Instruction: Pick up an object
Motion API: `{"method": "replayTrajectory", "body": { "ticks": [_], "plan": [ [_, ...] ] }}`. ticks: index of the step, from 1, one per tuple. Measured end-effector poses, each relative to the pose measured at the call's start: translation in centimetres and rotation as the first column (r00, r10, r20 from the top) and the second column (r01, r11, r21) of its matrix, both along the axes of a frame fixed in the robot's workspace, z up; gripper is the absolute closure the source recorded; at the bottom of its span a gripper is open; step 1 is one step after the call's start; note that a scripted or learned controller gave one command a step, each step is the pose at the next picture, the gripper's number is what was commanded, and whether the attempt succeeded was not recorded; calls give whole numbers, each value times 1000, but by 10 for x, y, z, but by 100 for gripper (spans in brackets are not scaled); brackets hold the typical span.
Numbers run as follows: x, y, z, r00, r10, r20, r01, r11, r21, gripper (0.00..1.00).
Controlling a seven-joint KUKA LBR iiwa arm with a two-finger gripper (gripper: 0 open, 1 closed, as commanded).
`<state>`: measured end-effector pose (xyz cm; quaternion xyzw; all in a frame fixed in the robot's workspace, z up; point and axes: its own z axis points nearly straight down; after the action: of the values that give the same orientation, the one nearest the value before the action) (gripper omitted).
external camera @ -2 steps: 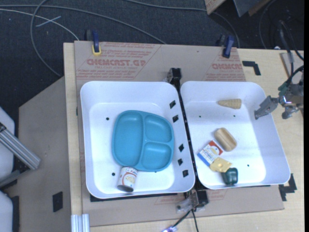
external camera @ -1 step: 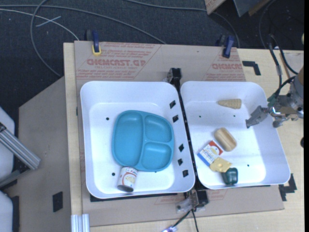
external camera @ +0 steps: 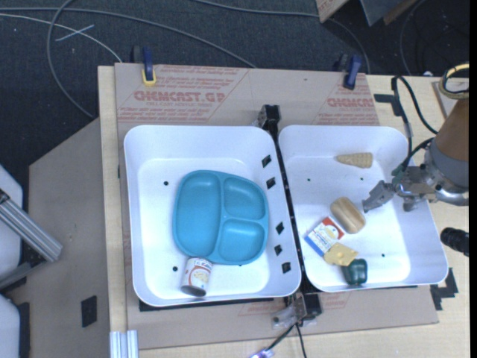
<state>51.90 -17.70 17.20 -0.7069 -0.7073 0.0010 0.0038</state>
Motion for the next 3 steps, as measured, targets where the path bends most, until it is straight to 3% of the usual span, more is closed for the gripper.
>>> {"method": "replayTrajectory", "body": {
  "ticks": [1,2,3],
  "plan": [
    [6,-7,-56,1000,-1,2,1,1000,-1,0],
    [7,-7,-42,1000,0,7,0,1000,-3,100],
    [-2,-11,9,1000,-1,11,1,1000,-5,100]
  ]
}}
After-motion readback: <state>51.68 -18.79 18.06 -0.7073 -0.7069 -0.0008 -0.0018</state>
